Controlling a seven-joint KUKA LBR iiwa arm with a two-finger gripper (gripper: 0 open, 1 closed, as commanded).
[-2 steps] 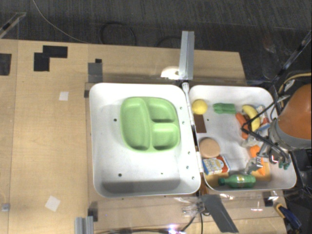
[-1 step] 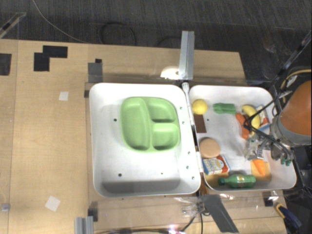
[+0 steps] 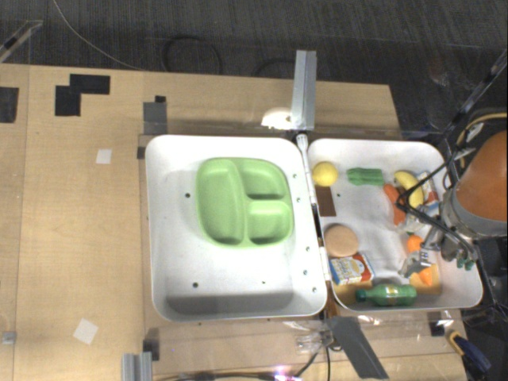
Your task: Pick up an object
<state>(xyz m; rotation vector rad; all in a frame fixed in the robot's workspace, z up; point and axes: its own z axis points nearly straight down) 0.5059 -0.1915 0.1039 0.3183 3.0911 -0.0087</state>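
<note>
Looking down, you saw the gripper [image 3: 429, 254] low over the right bin [image 3: 373, 151], at its near right corner beside an orange piece [image 3: 426, 276]; I cannot tell its state. A green divided tray [image 3: 242, 201] lay in the left bin [image 3: 171, 236].

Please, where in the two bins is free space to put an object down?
Left bin: bare floor around the green tray, widest along its front and left walls. Right bin: one bare patch mid-floor between the round tan item and the gripper; elsewhere crowded.
</note>
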